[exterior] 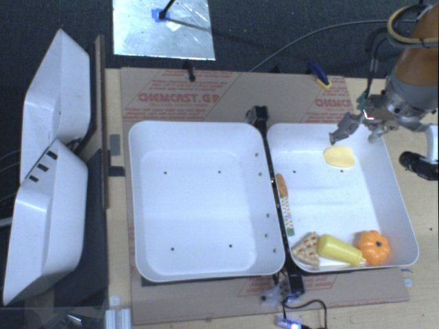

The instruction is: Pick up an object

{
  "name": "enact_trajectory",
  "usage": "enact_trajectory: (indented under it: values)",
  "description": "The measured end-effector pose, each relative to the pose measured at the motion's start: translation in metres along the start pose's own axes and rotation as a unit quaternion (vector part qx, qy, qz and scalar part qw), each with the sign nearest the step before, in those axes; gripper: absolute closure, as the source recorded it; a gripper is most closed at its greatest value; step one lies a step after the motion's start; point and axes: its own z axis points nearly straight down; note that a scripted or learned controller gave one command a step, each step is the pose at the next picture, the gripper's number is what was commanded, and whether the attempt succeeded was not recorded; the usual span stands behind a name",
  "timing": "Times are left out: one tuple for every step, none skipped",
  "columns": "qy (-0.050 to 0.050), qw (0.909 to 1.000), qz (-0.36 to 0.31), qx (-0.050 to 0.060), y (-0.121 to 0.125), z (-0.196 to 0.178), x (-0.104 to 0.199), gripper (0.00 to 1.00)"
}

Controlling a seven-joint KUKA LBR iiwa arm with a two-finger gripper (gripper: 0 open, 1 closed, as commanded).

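On the bench below your camera, two shallow white bins sit side by side on a tan cardboard sheet (226, 88). The left bin (147, 184) is the larger-looking of the two, with small dark dots scattered over its floor. The right bin (401, 204) touches it along a dark central divider and holds everything you could pick up.

Along the right bin's near edge you have three things in a row. A yellow cylinder-shaped piece (339, 249) lies on its side in the middle. Just to its right, touching or nearly touching, sits an orange pumpkin-shaped toy (374, 247). To its left, in the near left corner, rests a tan, patterned wedge-shaped piece (306, 248). A narrow strip with orange and green markings (284, 203) lies along the bin's left wall. Toward the far side, well apart from the rest, lies a pale yellow flat disc (339, 157).

Your arm (415, 74) reaches in from the right, with its orange band above the wrist. The gripper (357, 130) hangs over the far right part of the right bin, just above and beside the pale yellow disc, its two fingers spread apart and grasping nothing.

Red printing on the cardboard reads "CHEMCAST" on the far left panel; the letters after it are too blurred to read, as is the matching print at far right.

Beyond the cardboard, a shiny metal plate (162, 19) lies on dark carpet, and white moulded housings (48, 177) stand at your left.
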Motion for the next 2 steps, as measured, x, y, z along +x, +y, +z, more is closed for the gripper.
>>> enact_trajectory:
  values:
    - [0.0,1.0,0.0,0.002,-0.004,0.042,0.001,0.0]
    - [0.0,1.0,0.0,0.002,-0.005,0.084,0.004,0.0]
